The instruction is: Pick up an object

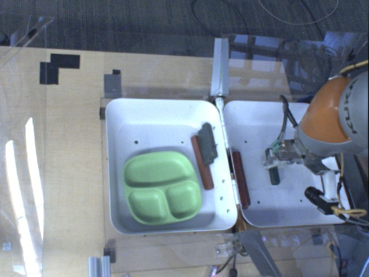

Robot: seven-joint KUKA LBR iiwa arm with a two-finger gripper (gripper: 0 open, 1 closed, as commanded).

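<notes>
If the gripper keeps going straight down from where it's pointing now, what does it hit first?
Most likely the bare floor of the right bin. The gripper points down over open white surface, with the brown stick off to its left by the bin wall. Height above the floor is hard to judge from this slanted view.

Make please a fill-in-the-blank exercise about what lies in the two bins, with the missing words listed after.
1. The green divided plate lies in the ____ bin.
2. The plate has ____ compartments.
3. The dark grey brush lies partly on top of a ____ stick.
4. The gripper is above the ____ bin.

Missing words: left; three; brown; right
</notes>
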